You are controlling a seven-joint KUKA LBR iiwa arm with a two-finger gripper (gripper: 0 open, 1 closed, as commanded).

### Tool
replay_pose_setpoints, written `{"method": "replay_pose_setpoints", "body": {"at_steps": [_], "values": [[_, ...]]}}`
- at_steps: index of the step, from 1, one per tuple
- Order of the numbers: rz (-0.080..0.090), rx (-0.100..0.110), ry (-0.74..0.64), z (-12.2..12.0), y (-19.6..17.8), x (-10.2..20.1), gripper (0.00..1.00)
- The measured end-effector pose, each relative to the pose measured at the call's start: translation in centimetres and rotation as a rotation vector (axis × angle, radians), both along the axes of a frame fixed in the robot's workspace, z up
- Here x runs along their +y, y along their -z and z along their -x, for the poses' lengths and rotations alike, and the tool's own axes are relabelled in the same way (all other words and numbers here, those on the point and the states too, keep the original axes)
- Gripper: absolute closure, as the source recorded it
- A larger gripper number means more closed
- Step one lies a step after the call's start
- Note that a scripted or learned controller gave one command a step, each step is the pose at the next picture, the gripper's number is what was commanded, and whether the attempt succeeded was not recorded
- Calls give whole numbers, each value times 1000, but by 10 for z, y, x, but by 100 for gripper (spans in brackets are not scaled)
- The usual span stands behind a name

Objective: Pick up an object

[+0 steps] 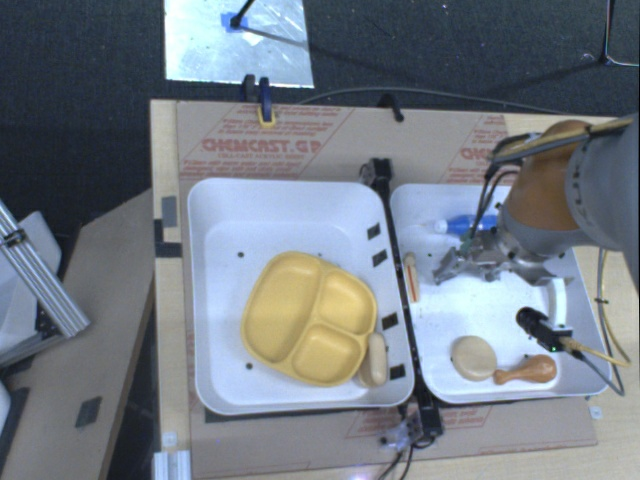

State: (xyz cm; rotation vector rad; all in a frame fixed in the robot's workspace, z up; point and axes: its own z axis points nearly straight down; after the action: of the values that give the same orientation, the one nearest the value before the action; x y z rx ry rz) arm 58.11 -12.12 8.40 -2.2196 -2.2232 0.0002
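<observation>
**Arm low over the right bin, pincer state unreadable**

On my feed the counter (pixel 300 133) carries two white bins side by side. The left bin (pixel 230 218) holds a yellow divided tray (pixel 305 318), lying flat and filling most of the floor, and a small beige oval piece (pixel 375 360) tucked against the tray's lower right corner, touching the bin's right wall.

The right bin (pixel 435 368) holds more: a round tan disc (pixel 473 358) near the front, a brown pear-shaped wooden piece (pixel 525 371) just beside it to the right, a thin orange stick (pixel 411 277) lying along the left wall, a white strip (pixel 556 300) towards the right wall, and a blue and white item (pixel 462 225) at the back.

The arm (pixel 560 188) covers the bin's back right corner and hides part of the blue item. The pincer (pixel 470 265) sits low near the bin's middle; its metal parts blur together and I cannot tell whether it is apart or together, or whether anything is in it. A black part (pixel 535 325) below it is also hard to identify.

Open floor remains in the right bin's centre-left, between stick and disc. The disc and wooden piece lie close to the front wall.
</observation>
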Motion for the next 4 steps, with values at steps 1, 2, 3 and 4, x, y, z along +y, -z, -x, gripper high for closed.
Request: {"method": "replay_pose_setpoints", "body": {"at_steps": [1, 2, 3, 4], "values": [[1, -3, 0, -1, -12, 0, 100], [2, -7, 1, -7, -63, -10, 100], [1, -7, -3, -9, -108, -5, 100], [1, -9, -4, -13, -172, -2, 100]]}}
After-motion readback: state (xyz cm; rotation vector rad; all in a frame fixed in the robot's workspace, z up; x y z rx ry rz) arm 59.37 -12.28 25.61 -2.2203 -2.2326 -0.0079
